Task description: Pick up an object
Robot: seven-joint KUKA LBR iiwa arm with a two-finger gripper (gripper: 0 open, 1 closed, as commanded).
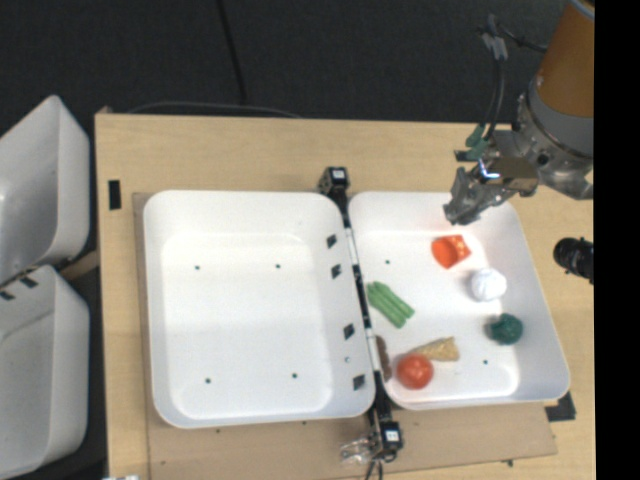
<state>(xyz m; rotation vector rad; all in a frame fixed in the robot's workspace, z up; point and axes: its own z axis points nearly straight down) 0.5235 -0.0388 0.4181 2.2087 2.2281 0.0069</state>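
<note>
Progress on the pick looks early, judged from the single slanted camera view over the bench (120,168).

Camera view: the arm (565,68) comes in from the right, its orange band high at the edge, and the gripper (468,206) hangs over the far rim of the right bin (530,368). Whether the tool is apart or together cannot be told; the end of it is dark and seen at a slant. Nothing shows gripped in it, so I judge that no object is taken yet.

All the candidate things lie on the floor of the right bin. An orange block (450,250) sits just below and beside the gripper, the nearest of them. A white ball (487,285) lies near it, toward the front right, and a dark green lump (506,329) is farther front still. A green ridged piece (389,304) rests close to the wall shared with the left bin (160,298). A red ball (415,371) and a tan wedge (436,349) lie together at the front, touching or nearly so.

What is left, as I judge it, is nearly the whole job: settling over one thing, most likely the orange block, descending, closing on it and lifting it clear of the bin floor.
</note>
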